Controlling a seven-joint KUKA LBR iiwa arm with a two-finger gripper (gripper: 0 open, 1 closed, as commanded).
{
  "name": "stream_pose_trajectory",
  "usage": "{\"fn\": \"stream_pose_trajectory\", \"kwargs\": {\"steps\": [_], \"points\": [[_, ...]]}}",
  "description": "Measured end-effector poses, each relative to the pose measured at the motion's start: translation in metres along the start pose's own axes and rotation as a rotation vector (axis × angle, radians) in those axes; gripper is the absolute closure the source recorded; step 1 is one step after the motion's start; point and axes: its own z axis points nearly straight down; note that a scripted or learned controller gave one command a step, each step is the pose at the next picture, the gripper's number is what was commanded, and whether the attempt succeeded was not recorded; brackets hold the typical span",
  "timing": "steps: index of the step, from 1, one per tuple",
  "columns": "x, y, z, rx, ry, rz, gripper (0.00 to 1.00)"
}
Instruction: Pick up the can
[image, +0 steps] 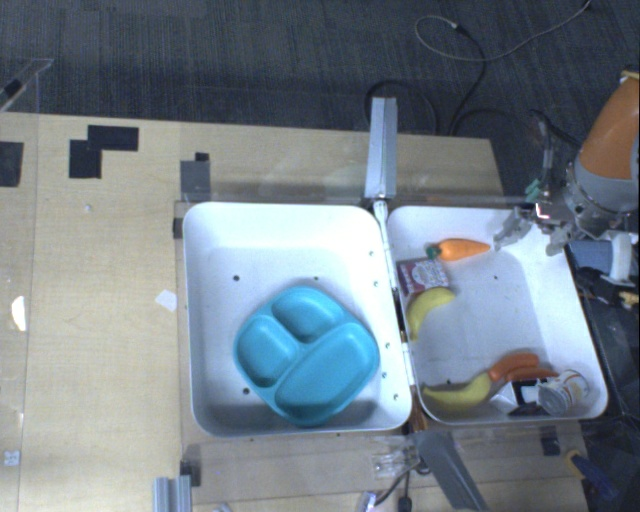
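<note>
The can (558, 393) is small and silvery with a dark label. It lies on its side in the front right corner of the right bin (560, 300), next to an orange-handled tool (520, 366). My gripper (530, 234) hangs over the bin's back right corner, far from the can, under the orange-banded wrist (610, 150). Its two fingers (507, 229) are spread apart with nothing between them, so it is open.
The right bin also holds a carrot (458, 249), a dark red packet (420, 272), a banana (427, 303) by the divider and another banana (458, 392) at the front. A blue divided plate (307, 353) lies in the left bin (220, 300).
</note>
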Motion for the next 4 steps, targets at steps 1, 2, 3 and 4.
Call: {"fn": "stream_pose_trajectory", "kwargs": {"steps": [1,2,3,4], "points": [[0.028,-0.021,0.076,0.001,0.0,0.178,0.0],[0.003,0.015,0.077,0.029,0.002,0.22,0.0],[0.085,-0.03,0.075,0.001,0.002,0.409,0.0],[0.087,-0.027,0.062,-0.005,0.005,0.402,1.0]]}}
